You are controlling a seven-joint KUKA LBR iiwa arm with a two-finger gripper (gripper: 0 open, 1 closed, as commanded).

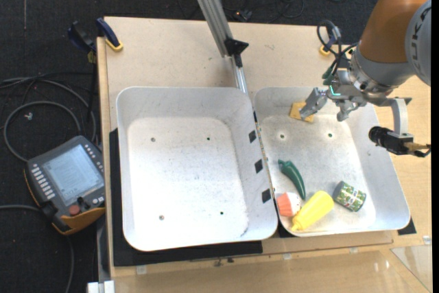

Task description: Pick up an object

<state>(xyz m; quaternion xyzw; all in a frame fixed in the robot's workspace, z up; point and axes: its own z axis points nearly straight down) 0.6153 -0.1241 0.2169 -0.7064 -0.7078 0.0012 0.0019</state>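
Small yellow block (302, 112) flat near right bin's (384, 175) far-left corner.

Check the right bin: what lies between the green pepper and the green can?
Camera view: bare white bin floor separates the green pepper from the green can; the yellow object sits just below that line.

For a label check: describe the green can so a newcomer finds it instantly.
Take the right bin, the one with objects in it. Near its front right corner lies a small green can on its side, just right of the yellow bottle. It alone is short, cylindrical and patterned.
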